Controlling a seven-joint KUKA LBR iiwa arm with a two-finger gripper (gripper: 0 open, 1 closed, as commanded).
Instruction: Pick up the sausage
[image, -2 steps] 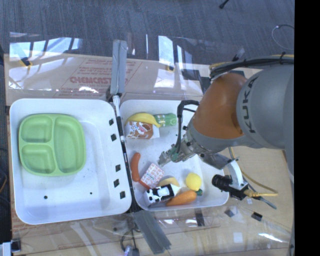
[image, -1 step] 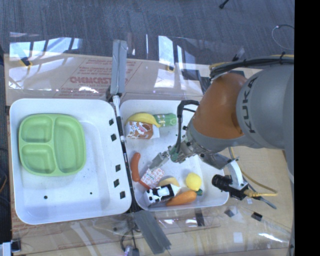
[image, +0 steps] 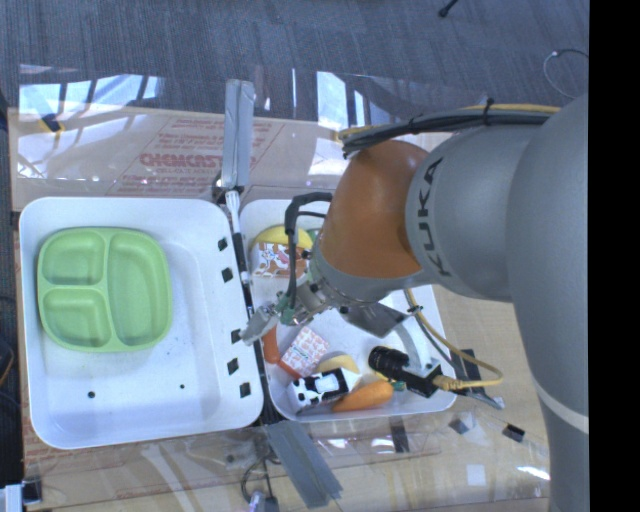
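A: Camera view — where sits the sausage (image: 270, 345)?
B: In the right bin (image: 432, 300), at its left wall, just below the claw (image: 285, 315).
A: Claw's grip?
B: Cannot tell.

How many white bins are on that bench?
2. The left bin holds a green divided plate. The right bin, beside it, holds the toy food, and the robot arm covers much of it.
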